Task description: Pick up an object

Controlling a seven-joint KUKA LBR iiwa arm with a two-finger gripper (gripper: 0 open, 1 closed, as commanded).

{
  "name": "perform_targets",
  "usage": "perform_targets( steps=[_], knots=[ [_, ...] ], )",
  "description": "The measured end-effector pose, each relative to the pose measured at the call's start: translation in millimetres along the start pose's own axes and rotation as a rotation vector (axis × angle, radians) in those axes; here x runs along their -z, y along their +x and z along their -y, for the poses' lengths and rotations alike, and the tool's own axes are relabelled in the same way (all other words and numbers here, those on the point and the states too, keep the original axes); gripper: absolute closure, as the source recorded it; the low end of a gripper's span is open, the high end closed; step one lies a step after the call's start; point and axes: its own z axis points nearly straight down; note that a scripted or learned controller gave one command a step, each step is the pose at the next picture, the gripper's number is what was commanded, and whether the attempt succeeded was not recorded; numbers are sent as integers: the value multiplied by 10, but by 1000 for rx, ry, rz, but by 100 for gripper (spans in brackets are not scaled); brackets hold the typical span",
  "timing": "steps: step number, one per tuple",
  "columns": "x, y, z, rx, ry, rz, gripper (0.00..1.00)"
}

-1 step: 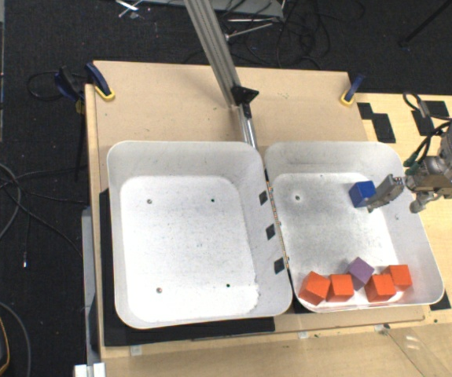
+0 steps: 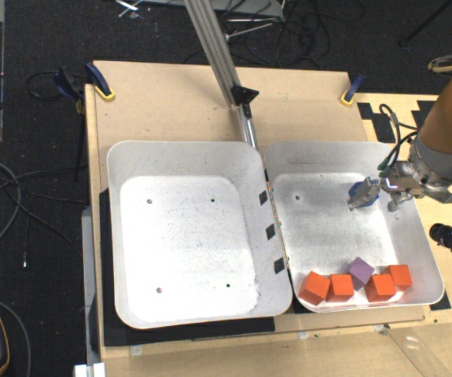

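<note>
Gripper (image 2: 365, 192), whose state I cannot tell, hangs over the right shallow white bin (image 2: 312, 210), with the small purple cube (image 2: 361, 271) well below it near the front wall.

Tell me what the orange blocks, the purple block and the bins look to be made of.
Orange blocks: probably painted wood or plastic, going by the flat matte colour and crisp square edges; the view can't settle which.
Purple block: same matte, sharp-edged look, likely the same stuff.
Right bin and left bin: seemingly thin moulded plastic, white with fine speckling, rounded corners and a shallow curved rim.
</note>
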Motion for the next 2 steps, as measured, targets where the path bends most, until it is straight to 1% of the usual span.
perform_targets(
  steps=[1,2],
  knots=[
    [-520,3,-504,0,-19,6,0],
    [-750,-252,-1077,4,0,-6,0]
  ],
)
